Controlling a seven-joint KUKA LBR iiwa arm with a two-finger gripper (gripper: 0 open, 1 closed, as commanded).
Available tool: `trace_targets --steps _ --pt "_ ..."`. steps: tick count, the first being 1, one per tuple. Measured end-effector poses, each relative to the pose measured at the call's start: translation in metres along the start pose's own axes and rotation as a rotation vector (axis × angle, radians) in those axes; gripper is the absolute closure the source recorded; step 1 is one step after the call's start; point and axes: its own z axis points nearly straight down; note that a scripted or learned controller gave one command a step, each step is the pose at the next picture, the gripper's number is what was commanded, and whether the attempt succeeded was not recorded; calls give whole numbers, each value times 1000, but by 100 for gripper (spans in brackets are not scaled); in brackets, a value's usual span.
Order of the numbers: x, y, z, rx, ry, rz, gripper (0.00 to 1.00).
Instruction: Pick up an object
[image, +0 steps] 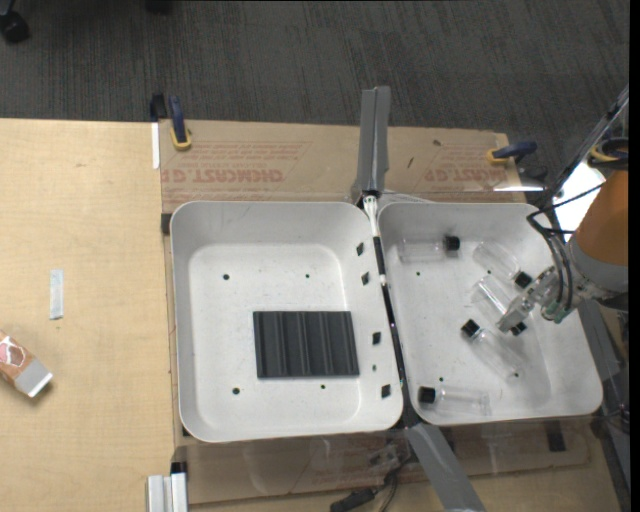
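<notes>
Reversed red lettering is printed on the cardboard (250, 160) behind the bins. The gripper (528, 312) is lowered among clear vials (492, 296) in the right bin (575, 392); its state cannot be told.

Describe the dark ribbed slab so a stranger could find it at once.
Start with the left white bin of the pair. The dark ribbed slab lies flat near its floor's middle. Unlike the small clear, black-capped tubes scattered in the right bin, it is a large, opaque rectangle with lengthwise grooves.

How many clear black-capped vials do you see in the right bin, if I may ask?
4, perhaps more: one vial near the top, one at the bottom edge, one mid-bin, one upper right. The hand may hide others.
</notes>
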Motion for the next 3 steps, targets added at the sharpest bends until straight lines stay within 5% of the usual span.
trace_targets --steps 1,2,3 --pt "0 0 0 0 0 -1 0" --pt "-1 0 -9 -2 -2 3 100" --pt "-1 0 -9 -2 -2 2 0"
